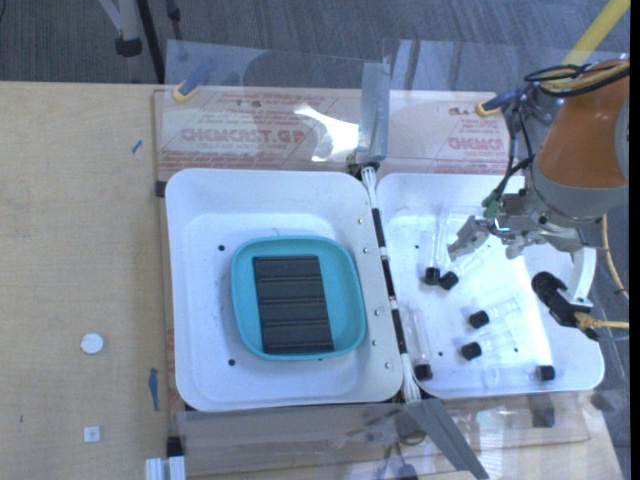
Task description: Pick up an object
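The tool (490, 236) hangs spread and holds nothing, over the right bin (590, 368) near its far edge; the nearest clear tube (441, 258) with a black cap lies just under it; being thin and slippery, it may roll away when the fingers close.

You saw the gripper (492, 240) spread open above the right bin (400, 203); the teal tray (345, 293) sat in the left bin (200, 208).

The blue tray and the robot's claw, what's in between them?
In the camera view, the raised rims where the two white bins meet lie between the blue tray and the gripper, then bare white bin floor.
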`<state>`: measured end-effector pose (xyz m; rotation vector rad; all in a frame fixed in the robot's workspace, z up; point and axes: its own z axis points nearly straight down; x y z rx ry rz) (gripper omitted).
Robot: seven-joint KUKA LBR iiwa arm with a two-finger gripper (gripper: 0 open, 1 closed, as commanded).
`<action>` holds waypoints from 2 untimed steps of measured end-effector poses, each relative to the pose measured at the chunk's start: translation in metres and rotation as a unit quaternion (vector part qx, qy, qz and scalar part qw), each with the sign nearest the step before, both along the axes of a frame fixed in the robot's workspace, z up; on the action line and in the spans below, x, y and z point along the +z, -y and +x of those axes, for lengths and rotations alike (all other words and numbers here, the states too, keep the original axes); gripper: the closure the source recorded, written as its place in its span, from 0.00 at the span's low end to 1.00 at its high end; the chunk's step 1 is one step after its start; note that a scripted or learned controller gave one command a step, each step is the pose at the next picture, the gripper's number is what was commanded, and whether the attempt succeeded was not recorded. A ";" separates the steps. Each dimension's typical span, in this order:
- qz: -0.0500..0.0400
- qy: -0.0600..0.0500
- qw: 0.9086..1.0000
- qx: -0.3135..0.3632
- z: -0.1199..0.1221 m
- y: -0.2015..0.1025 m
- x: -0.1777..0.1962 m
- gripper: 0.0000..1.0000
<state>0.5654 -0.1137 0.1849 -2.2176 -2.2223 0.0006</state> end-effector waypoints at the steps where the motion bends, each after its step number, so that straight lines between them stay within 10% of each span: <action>1: -0.001 0.005 1.000 0.026 0.005 0.019 -0.097 0.00; 2: -0.001 0.007 1.000 0.024 0.006 0.019 -0.086 1.00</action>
